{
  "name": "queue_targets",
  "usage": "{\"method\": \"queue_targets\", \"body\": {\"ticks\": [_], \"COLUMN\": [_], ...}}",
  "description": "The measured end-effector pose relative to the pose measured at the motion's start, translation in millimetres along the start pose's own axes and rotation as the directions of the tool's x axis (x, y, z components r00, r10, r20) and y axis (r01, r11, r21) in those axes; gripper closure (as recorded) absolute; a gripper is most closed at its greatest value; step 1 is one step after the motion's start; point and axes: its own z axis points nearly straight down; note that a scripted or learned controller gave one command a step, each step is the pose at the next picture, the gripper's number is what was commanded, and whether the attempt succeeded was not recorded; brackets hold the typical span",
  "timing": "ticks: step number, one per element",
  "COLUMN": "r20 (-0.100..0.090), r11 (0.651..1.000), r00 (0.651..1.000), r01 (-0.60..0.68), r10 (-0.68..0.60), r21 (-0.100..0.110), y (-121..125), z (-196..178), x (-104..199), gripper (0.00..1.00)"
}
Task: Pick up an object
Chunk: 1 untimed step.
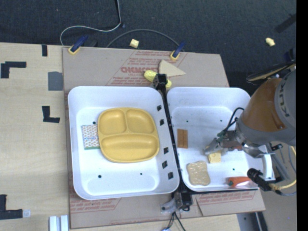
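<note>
Arm [269, 112] bent low over right bin [202, 100], claw [214, 150] beside yellow block [214, 157]

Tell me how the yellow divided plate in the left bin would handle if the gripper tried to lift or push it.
The yellow divided plate looks like rigid moulded plastic, so probably stiff and fairly light. It lies flat and wide in the left bin, so a push would likely slide it, not tip it. Its smooth raised rim may be slippery for the fingers.
</note>
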Motion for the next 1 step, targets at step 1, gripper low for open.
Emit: {"method": "queue_targets", "body": {"ticks": [1], "r20": [-0.006], "r11": [1.0], "r00": [1.0], "r01": [0.015], "r10": [-0.015], "r21": [-0.009], "y": [99.0], "z": [-93.2], "x": [84.5], "gripper": [1.0]}}
